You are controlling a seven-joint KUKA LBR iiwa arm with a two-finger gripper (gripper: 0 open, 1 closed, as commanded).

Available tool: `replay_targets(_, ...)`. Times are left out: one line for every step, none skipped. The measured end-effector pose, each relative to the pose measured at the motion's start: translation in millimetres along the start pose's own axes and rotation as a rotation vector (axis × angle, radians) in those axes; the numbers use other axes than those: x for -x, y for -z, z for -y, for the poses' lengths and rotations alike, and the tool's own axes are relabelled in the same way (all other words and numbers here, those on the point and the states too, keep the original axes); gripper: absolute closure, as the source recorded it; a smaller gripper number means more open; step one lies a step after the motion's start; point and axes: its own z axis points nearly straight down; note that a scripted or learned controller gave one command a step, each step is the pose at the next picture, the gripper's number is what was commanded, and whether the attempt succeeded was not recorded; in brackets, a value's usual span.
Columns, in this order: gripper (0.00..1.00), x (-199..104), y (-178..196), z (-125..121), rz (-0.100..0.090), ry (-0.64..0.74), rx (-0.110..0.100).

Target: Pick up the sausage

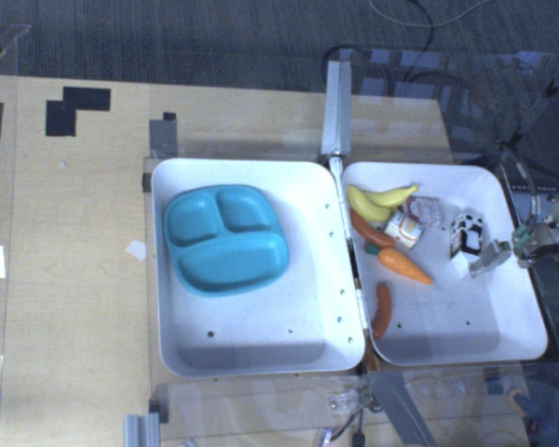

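- The bench point(74, 250) is pale wood, and two white bins sit on it side by side.
- The left bin point(252, 343) holds a blue plate point(225, 238) with three parts in it.
- The right bin point(447, 333) holds the food.
- The sausage point(382, 308) is reddish brown and lies near the left wall of the right bin, toward the front.
- It lies almost straight up and down in the view, and nothing is touching it.
- Just above the sausage is an orange carrot point(406, 265), lying at a slant.
- Above the carrot is another reddish piece point(368, 232), partly under a yellow banana point(380, 199).
- A small can point(405, 229) with an orange end lies beside the banana, and a crinkly clear wrapper point(427, 211) is next to it.
- A little black and white thing point(467, 235) sits more to the right in the same bin.
- The claw point(492, 256) comes in from the right side, over the right edge of the right bin.
- It is grey and small here, so I cannot tell how it is set.
- Nothing can be seen in the claw.
- The sausage is well apart from the claw, off to its left and a bit nearer the front of the bin.
- The carrot lies between the claw and the left wall of the bin.
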Motion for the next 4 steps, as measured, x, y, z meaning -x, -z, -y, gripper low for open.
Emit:
replay_targets(0.00, 11.4, 37.7, -35.7, 0.000, -0.125, -0.002)
replay_targets(0.00, 3.7, 98.5, -56.7, 0.000, -0.038, 0.001)
replay_targets(0.00, 5.2, -56.1, -50.6, -0.002, -0.173, -0.006)
replay_targets(0.00, 10.5, -21.9, -86.1, -0.001, -0.084, -0.001)
